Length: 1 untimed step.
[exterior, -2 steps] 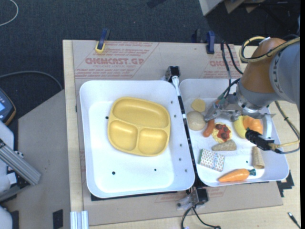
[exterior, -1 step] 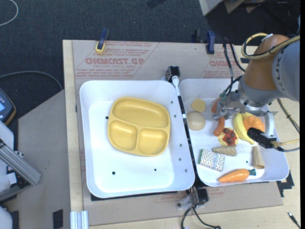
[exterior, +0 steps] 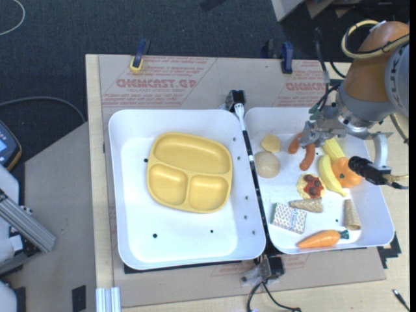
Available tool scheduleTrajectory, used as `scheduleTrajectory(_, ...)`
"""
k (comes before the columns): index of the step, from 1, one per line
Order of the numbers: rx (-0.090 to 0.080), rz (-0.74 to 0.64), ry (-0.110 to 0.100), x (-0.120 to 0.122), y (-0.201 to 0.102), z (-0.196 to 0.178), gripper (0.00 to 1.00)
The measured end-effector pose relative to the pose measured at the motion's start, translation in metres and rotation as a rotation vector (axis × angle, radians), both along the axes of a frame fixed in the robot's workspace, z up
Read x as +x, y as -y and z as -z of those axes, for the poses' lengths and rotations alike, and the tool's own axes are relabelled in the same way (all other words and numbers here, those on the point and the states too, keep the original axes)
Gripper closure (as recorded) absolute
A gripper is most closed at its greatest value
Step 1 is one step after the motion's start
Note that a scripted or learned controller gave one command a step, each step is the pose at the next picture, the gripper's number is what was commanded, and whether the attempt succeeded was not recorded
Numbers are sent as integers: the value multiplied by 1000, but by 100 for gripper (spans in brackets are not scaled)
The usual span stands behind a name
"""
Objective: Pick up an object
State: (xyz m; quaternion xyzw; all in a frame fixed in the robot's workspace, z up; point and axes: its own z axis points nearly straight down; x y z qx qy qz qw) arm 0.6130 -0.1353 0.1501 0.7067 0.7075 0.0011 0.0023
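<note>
Camera view from above, fingers (exterior: 311,135) low at upper middle of right bin (exterior: 383,229), just over red sausage (exterior: 307,156), grip state unclear, yellow divided plate (exterior: 190,172) in left bin (exterior: 123,174), carrot (exterior: 320,238) lower right.

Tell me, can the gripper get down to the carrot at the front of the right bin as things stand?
Probably yes. The carrot lies by the right bin's front wall with nothing on top of it. The gripper is over the hot dogs further back.
</note>
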Motion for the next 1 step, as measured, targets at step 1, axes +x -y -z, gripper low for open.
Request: scheduleTrajectory(1, 0, -1, 2, -1, -10, -54, 100)
